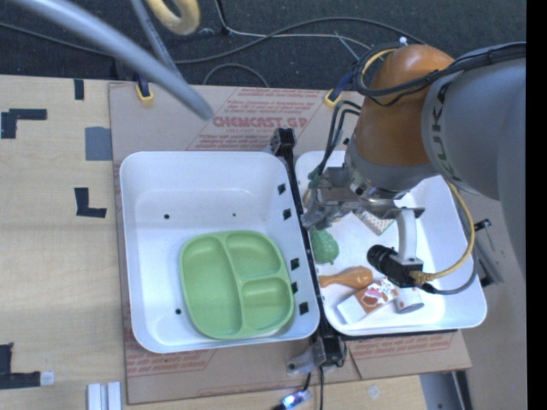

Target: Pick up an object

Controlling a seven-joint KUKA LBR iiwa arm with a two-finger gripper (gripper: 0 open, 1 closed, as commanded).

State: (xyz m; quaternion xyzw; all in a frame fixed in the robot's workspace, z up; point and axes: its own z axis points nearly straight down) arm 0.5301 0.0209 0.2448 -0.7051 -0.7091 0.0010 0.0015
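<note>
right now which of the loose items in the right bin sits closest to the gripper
The green toy, lying by the divider wall just below the gripper. The orange drumstick-shaped piece and the red-and-white packet lie farther toward the bin's front edge.

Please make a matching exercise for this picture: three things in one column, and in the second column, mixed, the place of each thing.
Things:
1. green divided plate
2. small green object
3. orange drumstick-shaped toy

Places:
A. right bin, at its left wall, below the tool
B. left bin, near its front
C. right bin, in front of the green object

Pairs: 1-B, 2-A, 3-C
</note>
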